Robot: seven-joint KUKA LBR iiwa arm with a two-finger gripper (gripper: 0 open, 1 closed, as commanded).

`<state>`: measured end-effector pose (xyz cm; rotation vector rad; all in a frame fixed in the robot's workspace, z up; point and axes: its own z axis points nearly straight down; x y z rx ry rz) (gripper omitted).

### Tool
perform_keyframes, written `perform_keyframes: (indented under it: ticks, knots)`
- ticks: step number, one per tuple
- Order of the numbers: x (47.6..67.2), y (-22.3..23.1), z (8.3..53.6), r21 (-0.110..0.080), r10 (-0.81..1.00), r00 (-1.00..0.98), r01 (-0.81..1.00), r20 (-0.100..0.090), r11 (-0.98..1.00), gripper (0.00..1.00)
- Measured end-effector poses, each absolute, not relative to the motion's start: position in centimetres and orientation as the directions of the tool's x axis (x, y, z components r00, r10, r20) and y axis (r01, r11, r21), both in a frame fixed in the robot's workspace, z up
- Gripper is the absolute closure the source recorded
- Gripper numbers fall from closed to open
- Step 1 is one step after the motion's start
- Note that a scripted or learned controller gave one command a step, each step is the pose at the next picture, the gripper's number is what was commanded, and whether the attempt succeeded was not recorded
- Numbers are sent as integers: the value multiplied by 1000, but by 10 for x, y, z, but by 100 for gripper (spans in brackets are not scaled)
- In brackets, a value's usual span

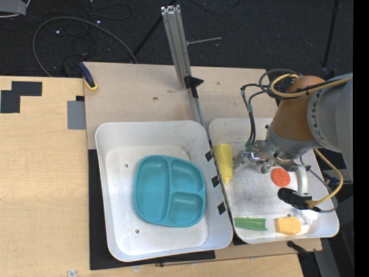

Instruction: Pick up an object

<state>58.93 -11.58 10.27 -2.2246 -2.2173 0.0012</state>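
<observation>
Bins sit side by side. Taking the right bin (323,227) as landmark: along its near wall lie a green block (250,224) and yellow block (288,225). Mid-bin, an orange disc (281,178) lies beside my gripper (259,157). A yellow bottle (223,161) hugs its left wall. Left of it, a teal tray (169,190) fills the other bin (115,154).

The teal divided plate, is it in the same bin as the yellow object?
No, the teal divided plate lies in the left bin; the yellow object is in the right bin.
</observation>
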Motion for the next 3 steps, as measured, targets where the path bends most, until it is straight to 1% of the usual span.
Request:
perform_keyframes:
  ticks: [1,2,3]
  knots:
    - [588,-117,111,-5,1000,8,1000,1,-8,100]
    - [581,-118,156,0,1000,7,1000,0,-7,100]
    - [583,-116,199,2,1000,-1,1000,0,1,100]
